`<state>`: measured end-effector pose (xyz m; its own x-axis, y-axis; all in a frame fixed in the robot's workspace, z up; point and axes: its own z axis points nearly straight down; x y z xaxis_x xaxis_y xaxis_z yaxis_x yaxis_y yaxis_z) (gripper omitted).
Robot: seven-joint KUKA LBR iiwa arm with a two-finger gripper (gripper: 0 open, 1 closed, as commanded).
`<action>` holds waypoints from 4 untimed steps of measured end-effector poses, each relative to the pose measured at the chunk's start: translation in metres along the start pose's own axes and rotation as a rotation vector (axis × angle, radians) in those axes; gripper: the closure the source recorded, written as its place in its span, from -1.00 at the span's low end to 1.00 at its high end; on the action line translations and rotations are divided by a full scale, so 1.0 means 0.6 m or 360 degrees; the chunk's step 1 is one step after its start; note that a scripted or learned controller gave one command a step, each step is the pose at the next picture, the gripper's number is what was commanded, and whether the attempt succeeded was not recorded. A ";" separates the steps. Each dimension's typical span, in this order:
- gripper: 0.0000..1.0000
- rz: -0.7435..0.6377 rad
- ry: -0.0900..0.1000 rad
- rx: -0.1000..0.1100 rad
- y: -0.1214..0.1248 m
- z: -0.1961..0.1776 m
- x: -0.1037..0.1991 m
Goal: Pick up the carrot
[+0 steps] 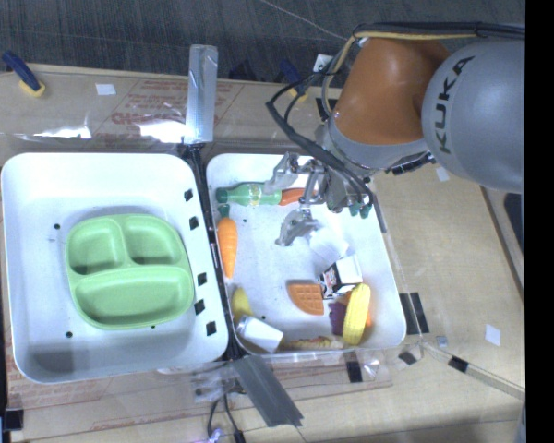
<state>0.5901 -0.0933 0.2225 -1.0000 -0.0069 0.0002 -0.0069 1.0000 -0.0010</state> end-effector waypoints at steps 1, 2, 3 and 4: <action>-1.00 -0.0240 0.0006 -0.0002 0.003 0.176 0.014; -1.00 -0.0068 -0.0008 0.0004 -0.002 0.209 0.041; -1.00 0.0141 0.0032 -0.0001 -0.026 0.217 -0.082; -1.00 0.0267 0.0001 -0.0002 0.005 0.218 -0.020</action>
<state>0.6019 -0.0903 0.0919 -0.9871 0.1602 0.0007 0.1602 0.9871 0.0003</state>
